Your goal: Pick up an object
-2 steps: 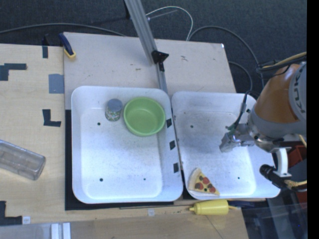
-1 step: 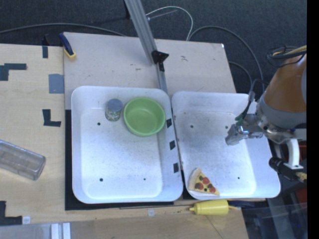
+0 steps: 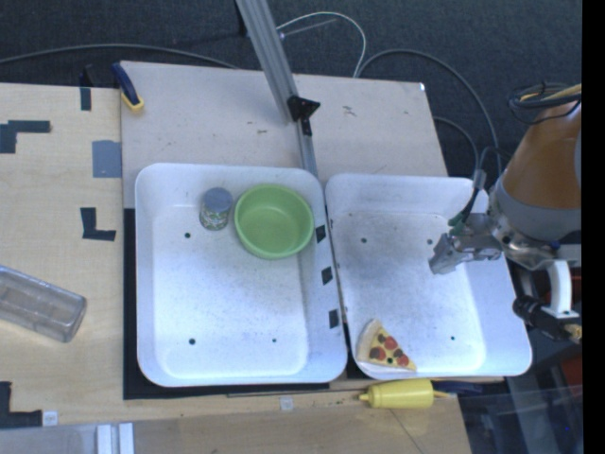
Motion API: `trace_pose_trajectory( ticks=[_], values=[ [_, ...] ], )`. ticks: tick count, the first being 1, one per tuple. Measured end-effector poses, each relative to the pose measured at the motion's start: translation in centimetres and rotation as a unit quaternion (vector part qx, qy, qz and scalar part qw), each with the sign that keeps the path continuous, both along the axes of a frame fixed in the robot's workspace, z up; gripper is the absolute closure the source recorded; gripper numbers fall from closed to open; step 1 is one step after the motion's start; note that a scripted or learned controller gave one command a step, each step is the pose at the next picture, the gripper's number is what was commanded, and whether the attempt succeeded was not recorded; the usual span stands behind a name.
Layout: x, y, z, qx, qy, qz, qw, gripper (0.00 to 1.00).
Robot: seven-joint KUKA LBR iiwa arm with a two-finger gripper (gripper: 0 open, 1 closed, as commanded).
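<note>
The gripper (image 3: 447,256) is hovering at right of centre over the right bin (image 3: 416,189), apparently approaching with nothing in it, its opening impossible to tell, and next needing to travel down-left toward the pizza slice (image 3: 385,346) at lower centre.

Quick headcount around the pincer (image 3: 442,259)

Two white bins (image 3: 161,282) (image 3: 492,343), one green bowl (image 3: 274,220), one small can (image 3: 216,208), one pizza slice (image 3: 383,346) just below-left of it, one yellow bottle (image 3: 402,394).
</note>
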State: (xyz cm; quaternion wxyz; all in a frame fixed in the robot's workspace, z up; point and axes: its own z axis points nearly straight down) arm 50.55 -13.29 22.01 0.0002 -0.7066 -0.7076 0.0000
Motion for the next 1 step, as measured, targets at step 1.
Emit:
trace_pose_trajectory(
  ticks=[1],
  values=[
    [0.67, 5.55, 1.1, 0.0008, 0.0, 0.003, 1.0, 1.0]
  ],
)
